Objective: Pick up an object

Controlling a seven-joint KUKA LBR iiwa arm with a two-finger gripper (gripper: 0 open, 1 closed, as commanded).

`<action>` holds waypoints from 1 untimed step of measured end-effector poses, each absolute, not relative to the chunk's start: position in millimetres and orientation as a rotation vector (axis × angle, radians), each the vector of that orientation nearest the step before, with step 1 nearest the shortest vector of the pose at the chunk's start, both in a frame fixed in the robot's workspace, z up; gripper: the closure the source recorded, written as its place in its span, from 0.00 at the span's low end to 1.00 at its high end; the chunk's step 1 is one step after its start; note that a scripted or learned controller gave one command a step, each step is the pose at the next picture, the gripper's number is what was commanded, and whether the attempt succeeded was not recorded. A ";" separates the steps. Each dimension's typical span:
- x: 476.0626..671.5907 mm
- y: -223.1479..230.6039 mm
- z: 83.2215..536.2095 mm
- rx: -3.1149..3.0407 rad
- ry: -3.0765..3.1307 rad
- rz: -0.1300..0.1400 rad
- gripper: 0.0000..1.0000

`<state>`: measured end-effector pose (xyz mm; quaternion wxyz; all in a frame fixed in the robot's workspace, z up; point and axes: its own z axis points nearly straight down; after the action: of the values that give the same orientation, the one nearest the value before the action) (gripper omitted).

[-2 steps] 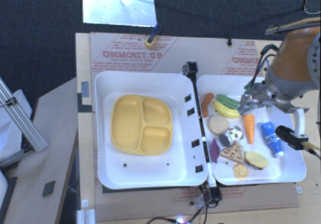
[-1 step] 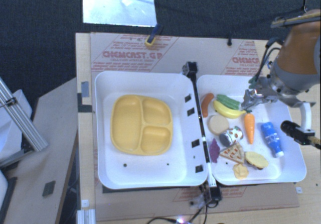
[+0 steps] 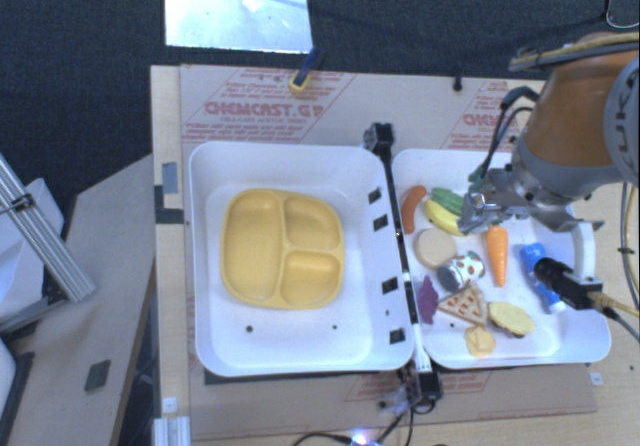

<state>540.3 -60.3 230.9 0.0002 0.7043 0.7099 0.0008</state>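
Observation:
Several toy foods lie in the right bin (image 3: 590,339). Among them are an orange carrot (image 3: 497,256), a red sausage (image 3: 411,207), a yellow banana (image 3: 442,218), a green piece (image 3: 450,200), a round beige biscuit (image 3: 434,249), a grey can (image 3: 461,270), a pizza slice (image 3: 463,306), a purple piece (image 3: 427,300), a yellow-brown potato (image 3: 511,318) and a blue bottle (image 3: 536,262). My gripper (image 3: 486,206) hangs low over the bin's upper middle, just above the carrot's top end and right of the banana. Nothing shows in its grasp.
The left bin (image 3: 215,334) holds a yellow divided plate (image 3: 283,247). A black hinged divider (image 3: 393,224) runs between the two bins. The arm's grey and orange body (image 3: 580,124) covers the right bin's far right corner. A small yellow biscuit (image 3: 480,340) lies near the front wall.

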 end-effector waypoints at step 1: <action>494.5 -28.8 230.9 2.216 2.230 0.000 1.00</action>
<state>494.5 -28.8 230.9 -0.0013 0.7049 0.7093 -0.0001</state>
